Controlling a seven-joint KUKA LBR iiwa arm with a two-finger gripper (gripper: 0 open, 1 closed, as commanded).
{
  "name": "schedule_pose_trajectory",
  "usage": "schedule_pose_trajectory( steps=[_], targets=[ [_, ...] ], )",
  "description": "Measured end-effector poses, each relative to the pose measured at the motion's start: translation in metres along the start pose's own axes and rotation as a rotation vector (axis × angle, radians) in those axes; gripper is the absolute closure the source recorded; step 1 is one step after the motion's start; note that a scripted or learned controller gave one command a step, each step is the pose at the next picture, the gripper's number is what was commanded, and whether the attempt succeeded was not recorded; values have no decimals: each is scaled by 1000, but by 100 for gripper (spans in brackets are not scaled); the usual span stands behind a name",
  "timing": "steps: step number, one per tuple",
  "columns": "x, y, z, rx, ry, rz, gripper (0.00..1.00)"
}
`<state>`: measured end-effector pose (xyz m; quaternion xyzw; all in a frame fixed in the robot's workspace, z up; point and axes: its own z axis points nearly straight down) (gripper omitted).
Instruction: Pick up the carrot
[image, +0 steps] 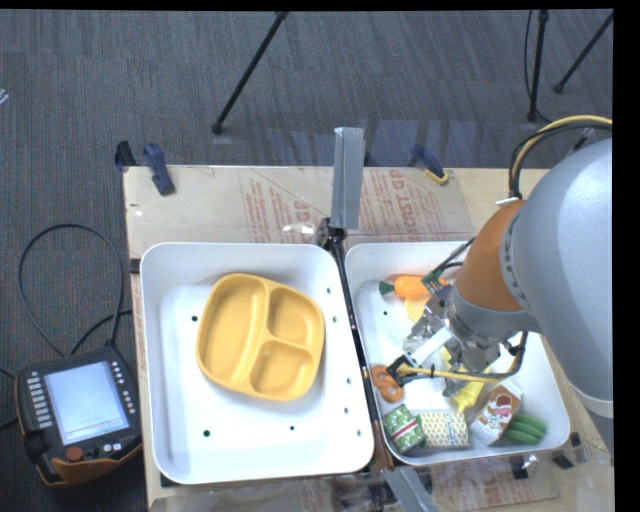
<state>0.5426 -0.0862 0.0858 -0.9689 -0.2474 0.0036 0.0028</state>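
Tabletop (240, 200) bears the right bin (420, 255); the carrot (408, 287) lies at its far side; end effector (440, 340) hovers just beside it, opening indiscernible.

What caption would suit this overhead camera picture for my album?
Robot arm's gripper hovers over the right bin close to the carrot; a yellow divided plate lies in the left bin.

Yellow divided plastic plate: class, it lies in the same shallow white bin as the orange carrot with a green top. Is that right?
No, the bin is wrong. The camera view shows the yellow divided plastic plate in the white bin on the view's left, while the orange carrot with a green top lies in the white bin on the view's right, near its far left corner.
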Motion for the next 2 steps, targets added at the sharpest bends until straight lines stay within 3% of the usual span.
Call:
schedule_pose_trajectory(
  steps=[1,2],
  targets=[
    [-4,73,-1,0,2,297,0],
    [30,103,-9,-2,4,292,0]
  ],
)
